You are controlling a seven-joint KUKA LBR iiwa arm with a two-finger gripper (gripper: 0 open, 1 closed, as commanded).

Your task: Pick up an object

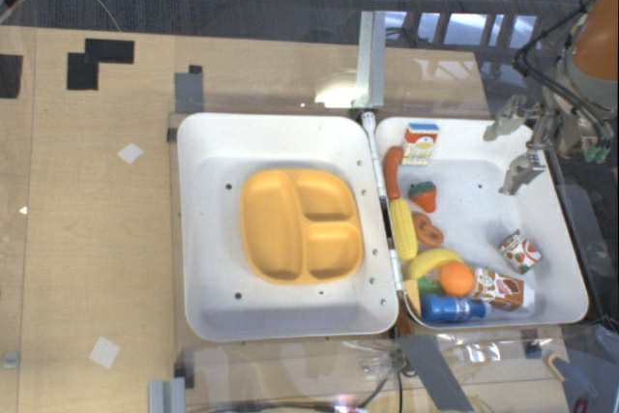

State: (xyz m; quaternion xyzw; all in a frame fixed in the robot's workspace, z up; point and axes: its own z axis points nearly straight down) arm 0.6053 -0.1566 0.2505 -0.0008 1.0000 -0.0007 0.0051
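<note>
Toy food [437,251] crowding the right bin [571,290]'s left side; pincer [517,148] above it, grip state unclear.

Bins [280,135] smooth white plastic, slight sheen. Yellow tray [298,225] matt plastic. Counter [87,227] pale wood-look, smooth. End effector [522,145] bare grey metal. Toy orange [457,280] and blue bottle [451,309] glossy plastic.

Left bin [198,237] holding a yellow divided tray [300,225]. Right bin [566,251] with toy foods massed along its left and near sides (orange [456,279], banana [435,261], blue bottle [451,309]). Gripper [517,150] above the far right corner, fingers apart, holding nothing.
</note>
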